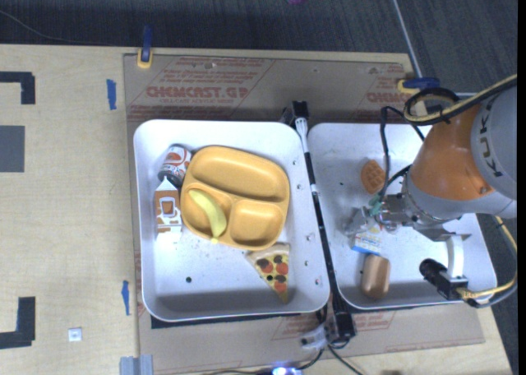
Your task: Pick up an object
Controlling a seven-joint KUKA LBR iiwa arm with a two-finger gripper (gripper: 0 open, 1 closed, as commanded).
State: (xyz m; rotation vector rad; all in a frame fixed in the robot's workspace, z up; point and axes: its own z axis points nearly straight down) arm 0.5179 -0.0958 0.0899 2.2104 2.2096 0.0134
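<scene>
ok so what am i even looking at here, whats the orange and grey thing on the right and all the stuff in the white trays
It is one photo from a camera fixed above a bench, looking down at a slant. The grey and orange thing is a robot arm reaching in from the right; its job is to pick up an object. Its gripper is low over the right bin, but whether it holds anything cannot be made out. That bin has a round waffle, a brown cylinder and a small blue and white packet. The left bin holds a yellow divided plate with a banana in it, a toy pizza slice and a can.
</scene>
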